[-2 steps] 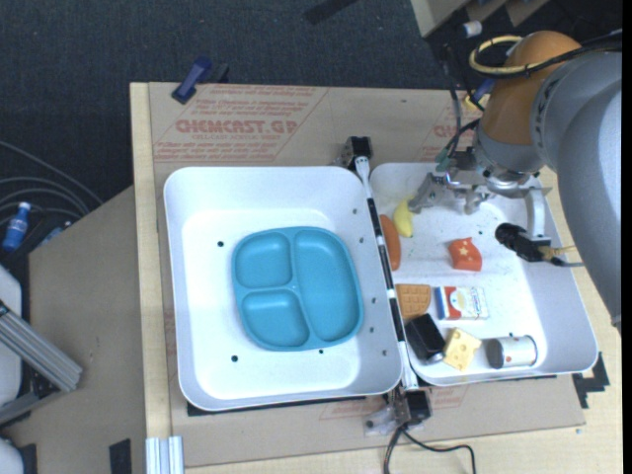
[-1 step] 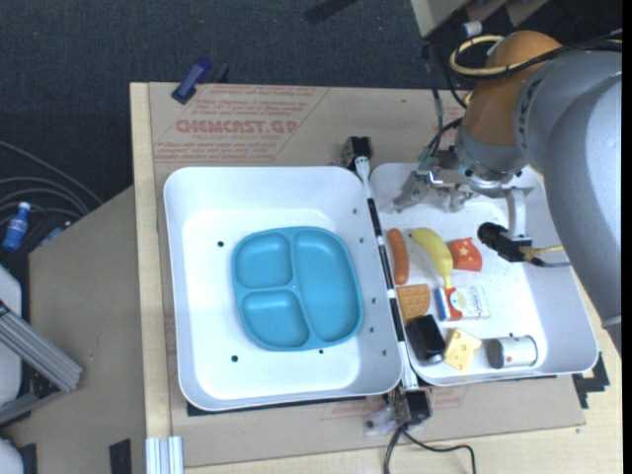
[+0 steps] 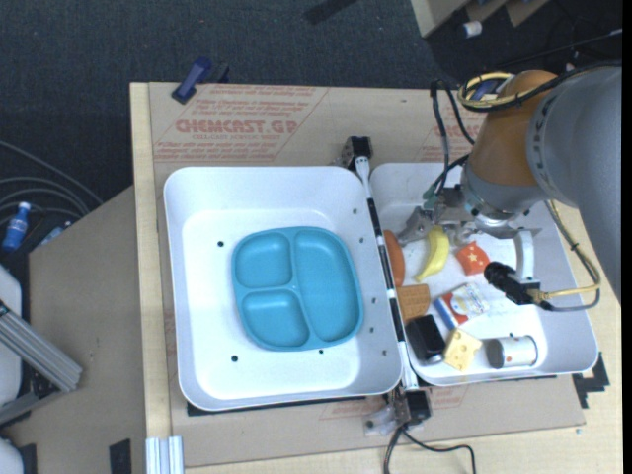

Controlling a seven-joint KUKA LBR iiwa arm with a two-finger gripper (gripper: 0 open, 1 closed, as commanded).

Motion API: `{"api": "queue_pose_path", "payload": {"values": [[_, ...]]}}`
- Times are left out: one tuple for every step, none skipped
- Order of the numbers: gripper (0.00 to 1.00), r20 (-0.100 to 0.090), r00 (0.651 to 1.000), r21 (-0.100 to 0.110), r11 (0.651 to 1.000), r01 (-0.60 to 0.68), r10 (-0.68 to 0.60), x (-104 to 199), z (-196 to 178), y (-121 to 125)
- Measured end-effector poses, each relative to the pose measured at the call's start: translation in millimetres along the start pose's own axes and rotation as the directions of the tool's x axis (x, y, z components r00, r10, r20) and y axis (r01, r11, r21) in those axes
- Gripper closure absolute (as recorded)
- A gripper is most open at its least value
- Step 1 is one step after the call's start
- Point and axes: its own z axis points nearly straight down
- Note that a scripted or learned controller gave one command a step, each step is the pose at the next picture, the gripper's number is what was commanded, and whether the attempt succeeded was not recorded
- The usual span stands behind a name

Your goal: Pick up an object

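Hovering in the right bin (image 3: 578, 339), your jaws (image 3: 441, 221) sit just above the banana (image 3: 434, 255), which lies lengthwise down the frame directly below them, though you cannot tell their state.

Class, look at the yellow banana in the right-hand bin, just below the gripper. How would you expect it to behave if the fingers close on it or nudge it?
The banana looks smooth and glossy, so it may slip between fingers. Its curved, tapering shape suggests it would pivot or rock rather than slide straight when pushed. It lies crowded beside an orange-red object, so a nudge would probably shift that too.
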Motion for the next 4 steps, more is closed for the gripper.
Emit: {"api": "queue_pose_path", "payload": {"values": [[1.00,0.000,1.000,-0.001,1.000,-0.001,0.001,0.1,-10.1,0.4],[1.00,-0.001,1.000,-0.003,1.000,0.002,-0.002,90.6,-108.9,-47.0],[1.00,0.000,1.000,-0.002,1.000,0.002,-0.002,155.3,-164.5,-86.8],[1.00,0.000,1.000,0.003,1.000,0.002,-0.002,187.0,-163.3,-133.1]]}}
